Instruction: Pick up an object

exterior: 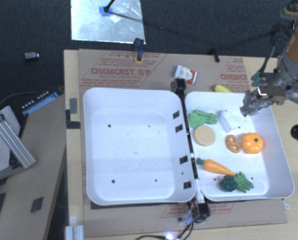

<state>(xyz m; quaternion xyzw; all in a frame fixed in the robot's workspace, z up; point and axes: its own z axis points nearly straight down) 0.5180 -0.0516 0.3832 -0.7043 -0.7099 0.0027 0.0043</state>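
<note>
Claw (249, 109) hangs over the right bin's (284, 174) far side, just above a small white block (227, 120); we cannot tell its spread. We judge the block light, stiff and smooth, best pinched across its narrow sides.

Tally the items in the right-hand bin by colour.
Green: 2, the leafy piece and the broccoli
Orange: 2, the pumpkin and the carrot
Tan or brown: 2, the round cookie and the pretzel
White: 1, the small block
Total: 7
</note>
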